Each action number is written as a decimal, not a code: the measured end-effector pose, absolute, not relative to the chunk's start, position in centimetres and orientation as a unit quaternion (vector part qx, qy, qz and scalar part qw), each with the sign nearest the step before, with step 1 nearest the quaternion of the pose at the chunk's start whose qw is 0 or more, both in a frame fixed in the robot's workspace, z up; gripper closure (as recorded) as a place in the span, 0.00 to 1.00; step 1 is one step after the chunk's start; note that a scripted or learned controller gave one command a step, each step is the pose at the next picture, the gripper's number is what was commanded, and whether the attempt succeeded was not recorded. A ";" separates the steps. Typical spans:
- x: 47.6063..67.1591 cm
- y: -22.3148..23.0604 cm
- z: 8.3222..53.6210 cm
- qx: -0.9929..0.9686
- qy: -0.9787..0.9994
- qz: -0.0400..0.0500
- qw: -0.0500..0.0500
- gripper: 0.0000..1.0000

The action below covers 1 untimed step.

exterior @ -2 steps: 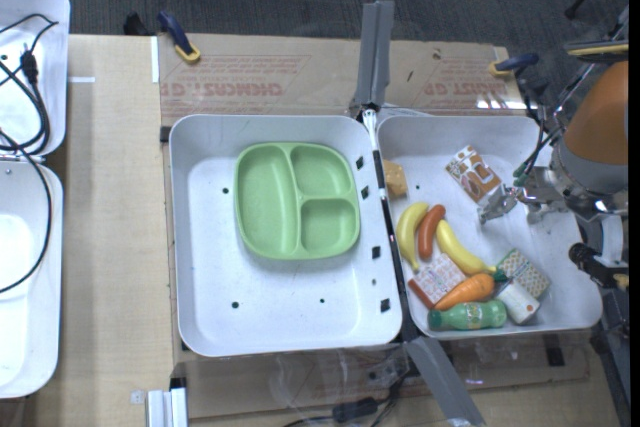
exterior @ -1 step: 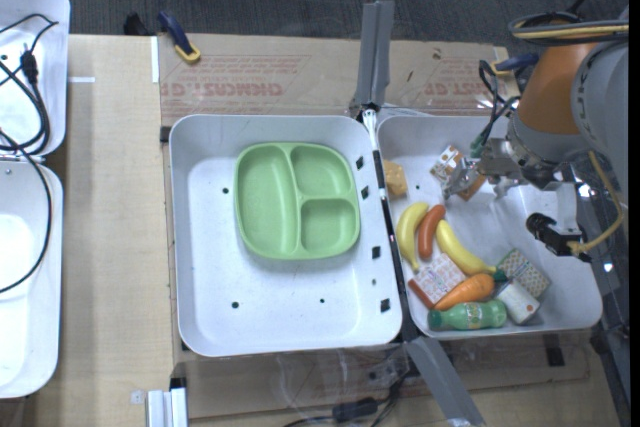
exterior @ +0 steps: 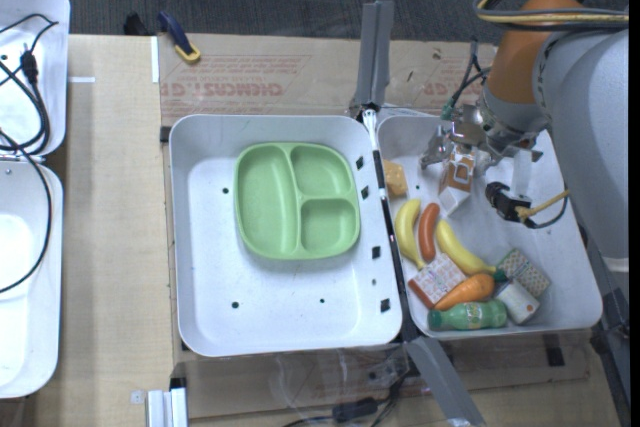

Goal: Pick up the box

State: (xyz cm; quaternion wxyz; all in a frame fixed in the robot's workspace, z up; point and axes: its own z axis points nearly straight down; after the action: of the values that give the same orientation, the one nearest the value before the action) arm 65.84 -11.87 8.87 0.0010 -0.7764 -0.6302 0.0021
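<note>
My tool (exterior: pixel 455 155) hangs over the far end of the right white bin (exterior: pixel 570 315), and a small orange-and-white carton box (exterior: pixel 459 174) sits between its fingers, clenched. Nearer in that bin lie 2 yellow bananas (exterior: pixel 407 228), a red sausage (exterior: pixel 429 229) and an orange carrot (exterior: pixel 466 291). The left white bin (exterior: pixel 200 295) carries a green divided plate (exterior: pixel 297 200)
</note>
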 end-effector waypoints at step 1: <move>65.8 -11.9 9.4 -0.775 -0.632 0.005 0.002 1.00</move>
State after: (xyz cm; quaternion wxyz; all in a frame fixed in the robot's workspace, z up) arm 65.80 -11.85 9.43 0.0024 -0.7752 -0.6317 0.0049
